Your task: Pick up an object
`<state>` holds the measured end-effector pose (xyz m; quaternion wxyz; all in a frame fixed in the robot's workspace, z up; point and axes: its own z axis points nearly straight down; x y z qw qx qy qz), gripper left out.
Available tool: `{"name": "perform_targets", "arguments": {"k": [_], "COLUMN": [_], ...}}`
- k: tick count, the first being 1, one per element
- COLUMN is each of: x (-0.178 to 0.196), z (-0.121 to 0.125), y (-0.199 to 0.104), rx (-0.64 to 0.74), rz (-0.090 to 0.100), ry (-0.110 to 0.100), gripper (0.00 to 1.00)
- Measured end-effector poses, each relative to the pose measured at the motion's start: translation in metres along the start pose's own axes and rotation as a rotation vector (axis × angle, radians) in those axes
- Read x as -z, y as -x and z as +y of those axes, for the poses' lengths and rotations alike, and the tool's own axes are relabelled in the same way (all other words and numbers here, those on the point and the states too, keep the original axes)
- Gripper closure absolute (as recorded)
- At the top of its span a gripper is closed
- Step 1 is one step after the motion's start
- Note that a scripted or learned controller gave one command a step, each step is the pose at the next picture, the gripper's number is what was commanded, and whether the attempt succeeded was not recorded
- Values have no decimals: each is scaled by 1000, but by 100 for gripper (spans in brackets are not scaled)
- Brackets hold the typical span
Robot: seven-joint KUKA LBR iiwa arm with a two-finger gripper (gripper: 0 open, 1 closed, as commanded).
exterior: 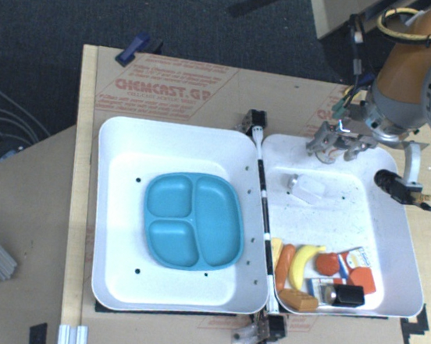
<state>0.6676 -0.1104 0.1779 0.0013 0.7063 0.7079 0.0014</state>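
Note:
My gripper (337,148) hangs over the far rim of the right bin (397,230), fingers pointing down, with nothing seen between them. A clear plastic piece (308,189) lies on the bin floor just below it. Along the near edge of this bin sits a cluster: a yellow banana (304,259), an orange carrot-like piece (284,264), a brown bread-like piece (298,300), a red item (328,263), an orange and white box (360,267) and a black block (350,295).
The left bin (122,163) holds a blue divided plate (192,219). A black clamp (255,121) sits at the far end of the seam between the bins. A blue object (131,50) lies at the bench's far left corner.

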Motion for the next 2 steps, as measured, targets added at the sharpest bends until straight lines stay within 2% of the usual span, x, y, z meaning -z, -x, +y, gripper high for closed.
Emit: {"name": "perform_targets", "arguments": {"k": [1,2], "x": [63,77], "z": [-19,-47], "y": [-43,-109], "rx": [0,0], "rz": [0,2], "ry": [-1,-7], "gripper": [100,100]}}
